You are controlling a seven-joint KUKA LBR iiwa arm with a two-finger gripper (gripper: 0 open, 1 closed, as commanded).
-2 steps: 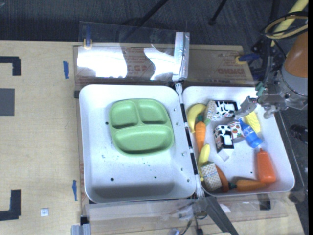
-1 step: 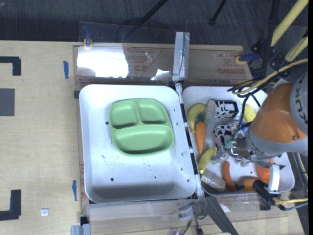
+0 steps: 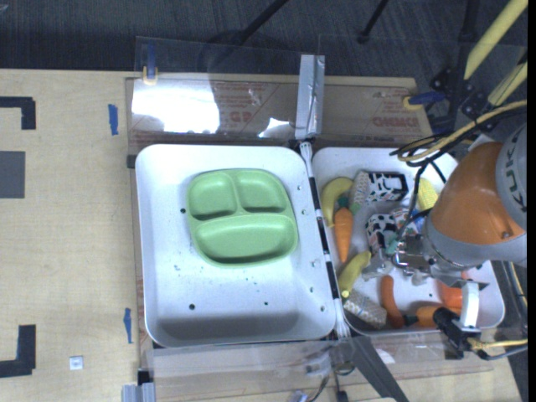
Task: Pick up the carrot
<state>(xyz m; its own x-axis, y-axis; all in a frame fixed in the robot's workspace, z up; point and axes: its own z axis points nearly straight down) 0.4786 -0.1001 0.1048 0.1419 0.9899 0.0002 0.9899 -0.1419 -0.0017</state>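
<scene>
The end effector point(image 3: 402, 254) hangs low inside the right bin point(image 3: 494, 312), among the toy foods; whether it is released or clenched, I cannot tell. The carrot point(image 3: 342, 231) lies to its left, near the wall shared with the left bin point(image 3: 159, 224), beside a banana point(image 3: 335, 193).

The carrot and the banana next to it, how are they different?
The carrot is orange and the banana is yellow. The carrot looks straight and tapers toward the near end, while the banana curves. The carrot lies nearer the camera, and the banana sits behind it at the bin's far corner. Both lie in the right bin, along its left wall.
</scene>
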